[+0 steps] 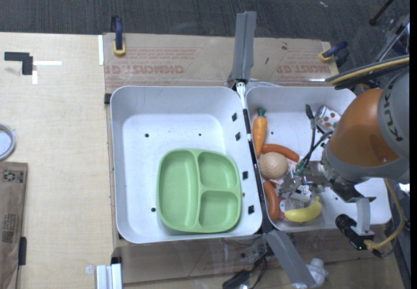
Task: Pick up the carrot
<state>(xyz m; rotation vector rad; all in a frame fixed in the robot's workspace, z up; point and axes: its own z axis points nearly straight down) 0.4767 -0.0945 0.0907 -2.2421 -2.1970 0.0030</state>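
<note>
- Carrot (259,133): orange, with a small green top, lying in the right bin.
- Lying lengthwise along that bin's left wall, green end pointing to the far side, narrow tip pointing nearer.
- Its tip is resting just beside a red sausage.

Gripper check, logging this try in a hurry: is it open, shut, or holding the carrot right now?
Gripper: cannot be told; it sits low among the cluttered items in the right bin. Carrot lies apart from it, not held.
</note>
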